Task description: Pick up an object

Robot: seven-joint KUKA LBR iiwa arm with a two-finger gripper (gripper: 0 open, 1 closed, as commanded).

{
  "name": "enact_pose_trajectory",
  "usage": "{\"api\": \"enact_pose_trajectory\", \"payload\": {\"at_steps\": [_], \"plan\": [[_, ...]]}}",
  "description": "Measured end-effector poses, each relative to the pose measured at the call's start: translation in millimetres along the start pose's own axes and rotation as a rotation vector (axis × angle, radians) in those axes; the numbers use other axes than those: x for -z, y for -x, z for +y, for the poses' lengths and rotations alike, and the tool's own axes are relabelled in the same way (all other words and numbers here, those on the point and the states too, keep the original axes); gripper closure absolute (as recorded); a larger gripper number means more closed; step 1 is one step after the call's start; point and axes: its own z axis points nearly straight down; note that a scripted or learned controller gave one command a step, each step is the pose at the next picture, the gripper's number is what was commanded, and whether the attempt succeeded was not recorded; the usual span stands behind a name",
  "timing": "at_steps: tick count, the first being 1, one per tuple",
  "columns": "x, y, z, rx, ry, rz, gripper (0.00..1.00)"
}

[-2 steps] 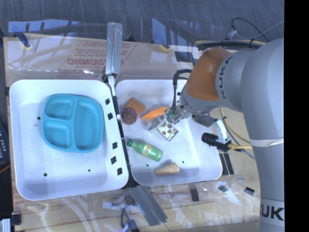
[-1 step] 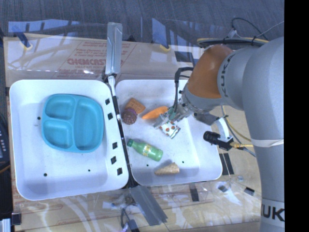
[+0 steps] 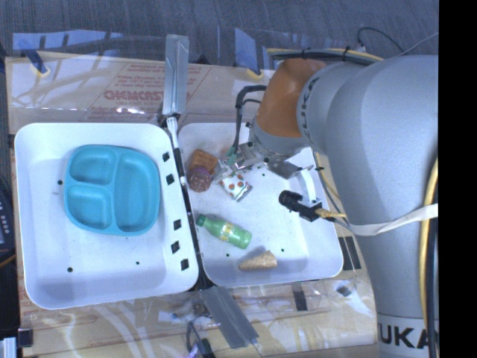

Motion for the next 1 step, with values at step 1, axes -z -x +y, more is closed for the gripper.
{"api": "enact_pose_trajectory", "payload": {"at_steps": [1], "plan": [[188.5, -28.2, 10.1, -0.081, 0.002, 0.004, 1.0]]}}
